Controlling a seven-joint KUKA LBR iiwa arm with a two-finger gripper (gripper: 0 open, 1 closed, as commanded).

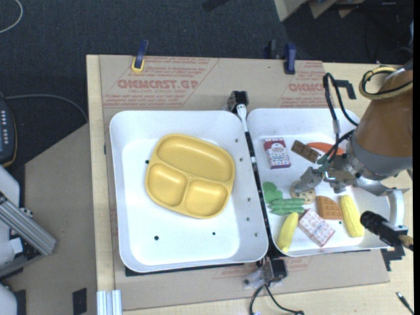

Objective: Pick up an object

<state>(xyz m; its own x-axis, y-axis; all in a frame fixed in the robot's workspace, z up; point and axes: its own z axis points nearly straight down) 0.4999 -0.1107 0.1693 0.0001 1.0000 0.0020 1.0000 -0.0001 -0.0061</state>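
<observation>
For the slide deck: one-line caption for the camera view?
Gripper over the right bin's toy food; yellow divided tray in left bin.

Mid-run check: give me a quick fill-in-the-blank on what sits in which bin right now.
1. The yellow divided tray lies in the ____ bin.
2. That tray has ____ compartments.
3. The gripper is over the ____ bin, above the small items.
4. The green item lies just above a ____ piece near the bin's front edge.

Missing words: left; three; right; yellow
</observation>
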